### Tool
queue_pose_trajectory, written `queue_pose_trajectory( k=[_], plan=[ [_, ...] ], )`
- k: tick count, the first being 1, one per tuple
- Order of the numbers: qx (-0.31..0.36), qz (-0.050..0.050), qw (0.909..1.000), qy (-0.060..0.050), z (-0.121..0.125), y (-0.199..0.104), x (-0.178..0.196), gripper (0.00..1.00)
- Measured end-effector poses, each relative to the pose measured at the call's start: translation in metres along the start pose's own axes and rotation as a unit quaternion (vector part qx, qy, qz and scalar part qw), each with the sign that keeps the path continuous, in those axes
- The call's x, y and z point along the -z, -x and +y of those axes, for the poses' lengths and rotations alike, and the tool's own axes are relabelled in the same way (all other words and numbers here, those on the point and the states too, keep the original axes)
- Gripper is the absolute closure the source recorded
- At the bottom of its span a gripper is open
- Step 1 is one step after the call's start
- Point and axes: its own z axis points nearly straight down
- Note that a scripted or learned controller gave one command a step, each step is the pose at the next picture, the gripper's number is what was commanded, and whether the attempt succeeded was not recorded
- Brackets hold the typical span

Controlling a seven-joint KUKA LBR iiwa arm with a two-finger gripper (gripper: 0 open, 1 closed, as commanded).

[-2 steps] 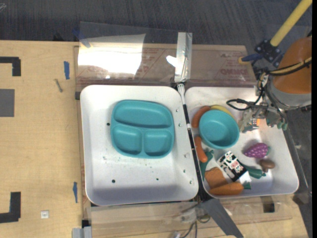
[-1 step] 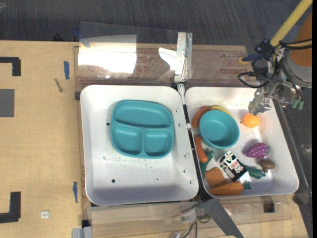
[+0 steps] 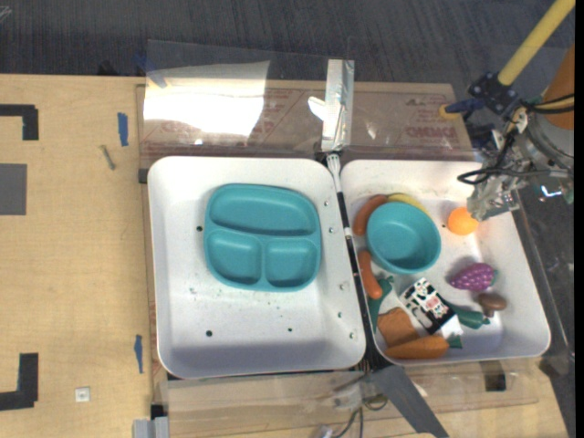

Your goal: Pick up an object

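We are positioning the gripper beside the orange ball; jaw state: we cannot tell. Risk: the ball is rolling away on off-centre contact.

Right bin holds the objects: teal bowl upright near its left wall, small orange ball beside it, purple grapes below, black-white cow toy, carrot along front edge.
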Motion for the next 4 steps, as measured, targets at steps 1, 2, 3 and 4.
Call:
queue_pose_trajectory(
  k=[1,2,3,4],
  plan=[
    [0.064,0.0,0.998,0.001,-0.013,0.038,-0.092,1.0],
    [0.183,-0.003,0.9832,-0.001,-0.013,0.041,-0.012,1.0],
    [0.183,-0.002,0.9832,0.001,-0.012,0.04,-0.015,0.0],
    [0.208,-0.001,0.9782,0.001,-0.004,-0.008,-0.095,0.0]
  ],
)
